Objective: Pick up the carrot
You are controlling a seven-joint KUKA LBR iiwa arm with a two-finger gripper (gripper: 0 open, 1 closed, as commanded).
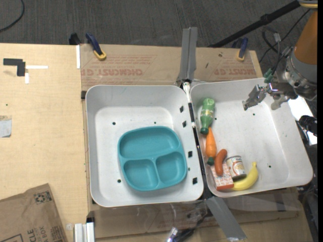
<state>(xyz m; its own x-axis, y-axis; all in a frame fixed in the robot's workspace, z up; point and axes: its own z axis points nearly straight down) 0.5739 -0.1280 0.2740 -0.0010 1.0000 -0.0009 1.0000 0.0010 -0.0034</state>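
The orange carrot (210, 143) lies along the left wall of the right bin (282, 150), just below a green bottle (206, 114). My gripper (264, 98) hangs over the upper right part of that bin, well to the right of and above the carrot. Its two fingers stand apart with nothing between them.
A red sausage (220, 161), a small can (235, 166), a banana (248, 178) and a red-and-white packet (224, 181) crowd the right bin's lower left corner. The left bin (101, 135) holds a teal divided plate (152, 158). Cardboard lies at the lower left of the bench.
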